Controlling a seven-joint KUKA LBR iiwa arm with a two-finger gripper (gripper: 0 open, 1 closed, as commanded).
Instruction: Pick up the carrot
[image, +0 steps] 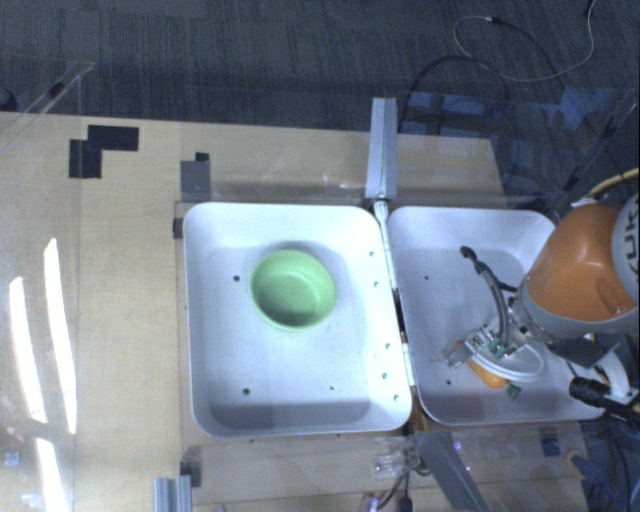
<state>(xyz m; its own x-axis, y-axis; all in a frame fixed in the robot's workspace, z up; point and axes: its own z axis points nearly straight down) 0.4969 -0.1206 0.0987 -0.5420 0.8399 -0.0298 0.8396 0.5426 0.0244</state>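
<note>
Low in the right bin (440, 250), the jaws (487, 352) hang directly over the carrot (489, 375), placed for a grasp. Their spread I cannot tell. Across in the left bin (215, 300) sits a green bowl (292, 288).

Bowl (293, 288) pale green – bins (215, 400) white – carrot (488, 374) orange.

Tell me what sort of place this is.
Most likely a robotics lab test bench, not a home or kitchen. Two shallow white bins sit side by side on a wooden bench, an industrial arm reaches over the right one, and loose cables trail across the carpet behind.
</note>
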